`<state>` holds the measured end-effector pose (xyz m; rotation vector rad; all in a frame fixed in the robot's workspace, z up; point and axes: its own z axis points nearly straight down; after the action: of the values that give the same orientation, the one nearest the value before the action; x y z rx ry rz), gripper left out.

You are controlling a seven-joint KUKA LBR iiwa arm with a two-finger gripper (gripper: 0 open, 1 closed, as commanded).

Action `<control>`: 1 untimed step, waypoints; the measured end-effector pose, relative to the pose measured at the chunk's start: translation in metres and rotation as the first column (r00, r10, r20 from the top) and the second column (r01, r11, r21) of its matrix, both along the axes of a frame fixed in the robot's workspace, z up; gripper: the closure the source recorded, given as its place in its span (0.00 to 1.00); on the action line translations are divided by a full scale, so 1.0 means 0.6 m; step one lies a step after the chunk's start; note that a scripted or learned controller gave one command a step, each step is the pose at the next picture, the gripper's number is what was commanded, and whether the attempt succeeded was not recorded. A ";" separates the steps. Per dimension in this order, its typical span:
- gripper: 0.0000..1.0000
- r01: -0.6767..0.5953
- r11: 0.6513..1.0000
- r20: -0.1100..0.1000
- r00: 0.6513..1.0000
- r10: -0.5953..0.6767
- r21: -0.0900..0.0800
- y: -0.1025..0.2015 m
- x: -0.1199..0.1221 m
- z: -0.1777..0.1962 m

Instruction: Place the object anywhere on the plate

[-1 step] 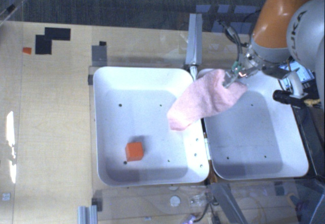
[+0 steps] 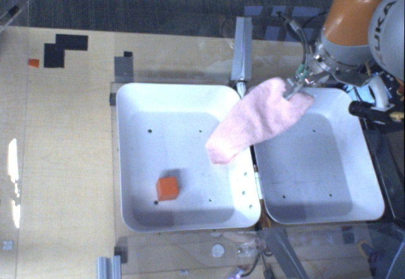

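On the wood bench w/ two white bins [image 2: 190, 221], the gripper [image 2: 297, 86] pinched one end of a pink cloth [image 2: 256, 121] draped across the divider, so mid-carry by my read; next: lower & let go, orange cube [image 2: 168, 188] well apart.

From where I am standing, the only lettering showing is on the robot arm [image 2: 380, 12] at the right edge: dark capitals are running down its grey casing, just below the orange band. The letters "UK" are reading clearly, and the rest of the word is getting cut off by the frame edge. Nothing else is carrying writing that I can make out: the black patches and the small orange square on the desk [image 2: 57, 145] are showing as plain shapes, with no numbers or labels on them.
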<state>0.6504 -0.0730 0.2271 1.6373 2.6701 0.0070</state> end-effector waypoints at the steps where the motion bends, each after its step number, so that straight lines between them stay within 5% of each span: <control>1: 1.00 -0.392 0.920 -0.003 0.920 0.392 -0.002 0.086 -0.011 -0.013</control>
<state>0.6438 -0.0212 0.2193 1.0706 2.9453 0.0044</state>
